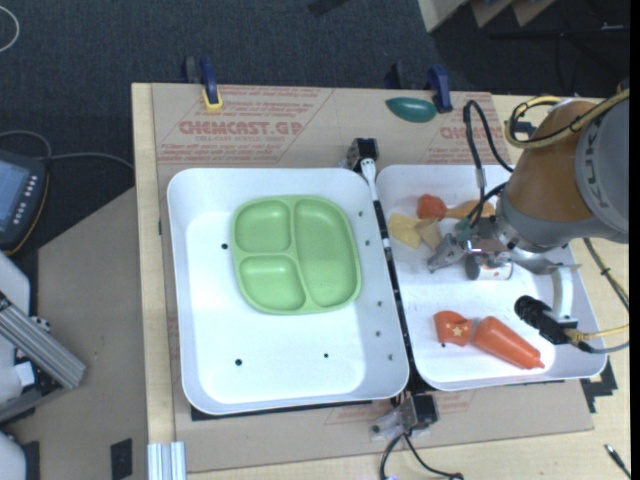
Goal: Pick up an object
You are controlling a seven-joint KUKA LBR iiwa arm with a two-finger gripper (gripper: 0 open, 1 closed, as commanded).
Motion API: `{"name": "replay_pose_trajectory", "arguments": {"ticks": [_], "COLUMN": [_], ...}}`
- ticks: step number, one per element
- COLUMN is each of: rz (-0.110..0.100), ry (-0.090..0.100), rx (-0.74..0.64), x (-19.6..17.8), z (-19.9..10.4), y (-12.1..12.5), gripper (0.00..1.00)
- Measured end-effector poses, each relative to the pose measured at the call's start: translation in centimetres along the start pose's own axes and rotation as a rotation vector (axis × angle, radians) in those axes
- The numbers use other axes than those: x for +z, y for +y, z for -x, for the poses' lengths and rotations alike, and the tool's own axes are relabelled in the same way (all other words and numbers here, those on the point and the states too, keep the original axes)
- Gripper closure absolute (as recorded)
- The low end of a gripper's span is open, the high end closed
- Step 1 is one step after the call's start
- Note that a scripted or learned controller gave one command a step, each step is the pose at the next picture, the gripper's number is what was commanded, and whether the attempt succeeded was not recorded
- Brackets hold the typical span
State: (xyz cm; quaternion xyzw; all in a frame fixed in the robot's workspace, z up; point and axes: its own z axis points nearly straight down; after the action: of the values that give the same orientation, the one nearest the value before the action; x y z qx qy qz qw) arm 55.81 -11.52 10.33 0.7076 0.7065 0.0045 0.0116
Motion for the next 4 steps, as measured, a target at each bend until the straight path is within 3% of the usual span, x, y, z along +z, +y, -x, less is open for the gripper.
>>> {"name": "replay_pose_trajectory", "arguments": {"ticks": [1, 2, 3, 4], "rz": [0.006, -0.017, -0.015, -0.02], "ry": [0.001, 0.008, 0.008, 0.009], "rx": [-0.001, -0.002, -0.003, -0.003], "x": [-1.0, -5.8, -12.1, -12.2], "z": [-0.1, -0.3, -0.3, -0.3], "y": [0.1, -0.5, -0.6, -0.5], "gripper": [1.0, 1.0, 1.0, 1.0]}}
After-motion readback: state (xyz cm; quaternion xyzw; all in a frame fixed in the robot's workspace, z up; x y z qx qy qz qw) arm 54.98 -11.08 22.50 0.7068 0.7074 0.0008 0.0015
